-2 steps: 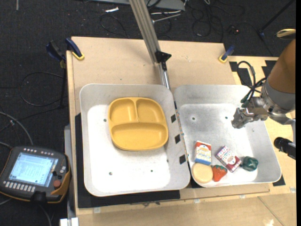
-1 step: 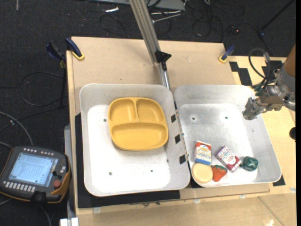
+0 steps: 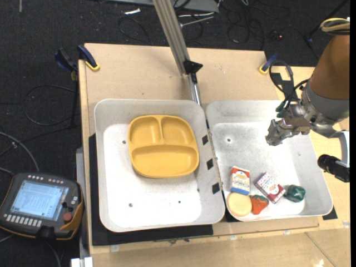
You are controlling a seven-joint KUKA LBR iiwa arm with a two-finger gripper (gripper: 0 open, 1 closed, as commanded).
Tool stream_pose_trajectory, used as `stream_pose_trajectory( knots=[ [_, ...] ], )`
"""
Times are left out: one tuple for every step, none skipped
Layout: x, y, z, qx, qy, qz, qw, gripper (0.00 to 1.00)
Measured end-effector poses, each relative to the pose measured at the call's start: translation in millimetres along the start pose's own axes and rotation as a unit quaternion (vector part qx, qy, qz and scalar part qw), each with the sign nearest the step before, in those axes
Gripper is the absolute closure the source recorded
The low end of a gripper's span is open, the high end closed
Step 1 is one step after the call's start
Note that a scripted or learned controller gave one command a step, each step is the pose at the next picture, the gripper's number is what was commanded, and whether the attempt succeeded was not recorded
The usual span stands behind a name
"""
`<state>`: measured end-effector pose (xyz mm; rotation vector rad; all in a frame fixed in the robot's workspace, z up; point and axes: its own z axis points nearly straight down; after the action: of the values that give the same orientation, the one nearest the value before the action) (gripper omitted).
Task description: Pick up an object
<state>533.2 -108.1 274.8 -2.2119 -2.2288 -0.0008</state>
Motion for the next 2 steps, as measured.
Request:
stream_pose_trajectory(
  knots=[
    [58,3,0,0.000,0.000,0.000,1.0000,1.00],
    [121,15,7,0.000,0.000,-0.001,1.0000,1.00]
  ],
)
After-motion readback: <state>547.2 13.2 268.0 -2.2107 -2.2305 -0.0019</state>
